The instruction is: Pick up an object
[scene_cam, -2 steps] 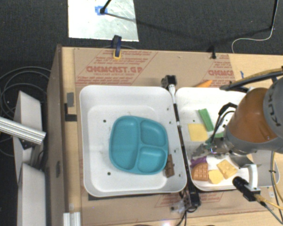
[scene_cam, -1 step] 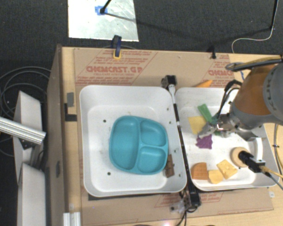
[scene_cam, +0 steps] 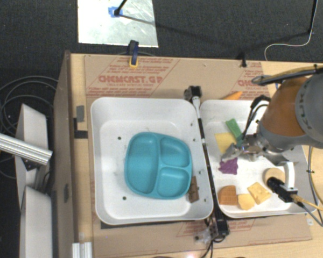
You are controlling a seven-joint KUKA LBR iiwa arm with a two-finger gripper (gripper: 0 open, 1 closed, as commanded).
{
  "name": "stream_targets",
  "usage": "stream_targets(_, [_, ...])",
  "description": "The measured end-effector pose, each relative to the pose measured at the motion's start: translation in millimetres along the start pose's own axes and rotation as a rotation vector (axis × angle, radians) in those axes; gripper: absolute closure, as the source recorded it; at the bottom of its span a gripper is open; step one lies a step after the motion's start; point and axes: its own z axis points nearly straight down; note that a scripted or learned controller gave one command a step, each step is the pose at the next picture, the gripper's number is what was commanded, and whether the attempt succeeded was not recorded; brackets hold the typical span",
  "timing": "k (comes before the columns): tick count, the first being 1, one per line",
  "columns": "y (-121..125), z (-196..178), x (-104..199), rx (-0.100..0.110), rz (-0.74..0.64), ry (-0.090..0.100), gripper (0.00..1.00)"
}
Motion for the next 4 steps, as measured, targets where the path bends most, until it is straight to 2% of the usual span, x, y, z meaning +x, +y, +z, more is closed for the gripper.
stream_targets(2, [-36.3,-0.5,18.2,-0.001,0.004,0.000,0.00])
stream_targets(3, [-37.7,-0.5,14.4,-0.001,0.003,0.001,0.00])
stream_targets(4, [53.5,-0.4,-17.3,-0.007,-0.002,-0.003,0.00])
